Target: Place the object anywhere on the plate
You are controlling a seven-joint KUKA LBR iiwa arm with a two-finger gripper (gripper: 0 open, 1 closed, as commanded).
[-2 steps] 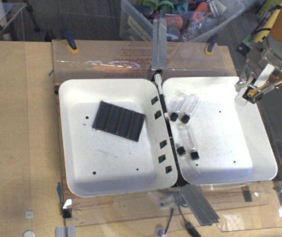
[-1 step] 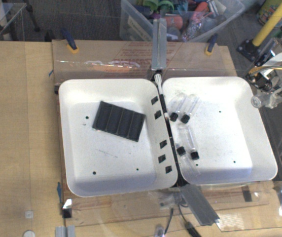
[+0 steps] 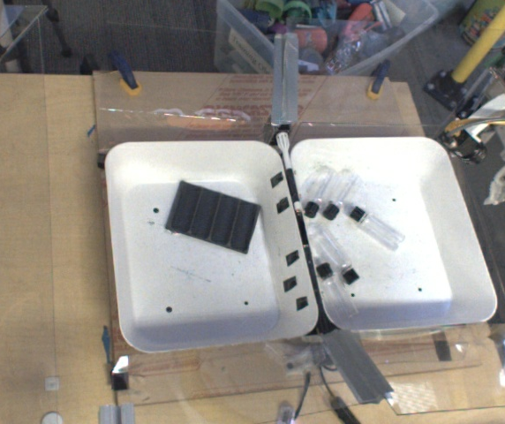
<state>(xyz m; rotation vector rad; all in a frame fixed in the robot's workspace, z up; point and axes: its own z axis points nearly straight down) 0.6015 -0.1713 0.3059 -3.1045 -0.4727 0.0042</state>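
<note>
I saw the dark plate (image 3: pixel 213 216) lying askew mid-way in the view-left bin (image 3: pixel 138 312), w/ the clear black-capped vials (image 3: pixel 372 225) scattered in the view-right bin (image 3: pixel 451 294), well apart from it.

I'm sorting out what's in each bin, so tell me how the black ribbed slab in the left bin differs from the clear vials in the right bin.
The black ribbed slab is one flat, opaque, dark rectangle; the clear vials are several small see-through tubes with black caps. The slab lies alone in the left bin, slightly askew; the vials lie scattered at different angles in the right bin, near the divider. Both rest on white bin floors.
</note>
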